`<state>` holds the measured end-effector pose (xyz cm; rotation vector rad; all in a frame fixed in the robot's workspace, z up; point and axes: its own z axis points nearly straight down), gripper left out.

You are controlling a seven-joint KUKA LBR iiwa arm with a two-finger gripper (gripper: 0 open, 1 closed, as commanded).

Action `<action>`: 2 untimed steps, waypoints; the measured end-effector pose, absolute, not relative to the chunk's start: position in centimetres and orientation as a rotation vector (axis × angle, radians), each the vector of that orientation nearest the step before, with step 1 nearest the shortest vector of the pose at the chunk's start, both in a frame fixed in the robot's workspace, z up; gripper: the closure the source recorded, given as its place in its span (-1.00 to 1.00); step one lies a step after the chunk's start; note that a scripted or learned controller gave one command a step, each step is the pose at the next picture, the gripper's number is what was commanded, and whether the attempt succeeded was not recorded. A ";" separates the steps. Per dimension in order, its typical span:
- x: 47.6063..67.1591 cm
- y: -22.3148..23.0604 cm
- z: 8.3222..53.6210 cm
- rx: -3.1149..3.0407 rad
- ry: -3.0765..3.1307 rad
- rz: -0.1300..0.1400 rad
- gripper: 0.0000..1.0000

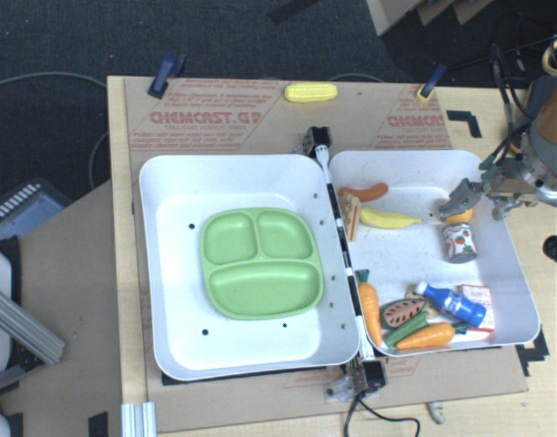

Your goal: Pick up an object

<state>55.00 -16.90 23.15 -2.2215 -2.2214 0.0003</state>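
Cardboard-topped bench (215,116), two white bins. At right bin's (524,289) two o'clock, gripper (474,203) over small orange-yellow piece (460,215); jaw state: cannot tell. Probably light, stiff, slippery; best pinched across middle.

the arm reaches in from the right edge of the camera view, its grey body and a strip of the orange band showing at the upper right. the wrist hangs low over the right-hand bin (524,289), near its upper right corner. the tool (479,198) points leftward and down, its two grey fingers (462,195) spread a little apart. a small orange-yellow piece (459,214) shows just under the left finger; whether it is gripped cannot be told.
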 end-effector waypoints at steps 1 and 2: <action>58.1 -20.7 10.5 -2.221 -2.219 0.002 -1.00; 58.0 -20.8 8.4 -2.220 -2.221 0.001 -1.00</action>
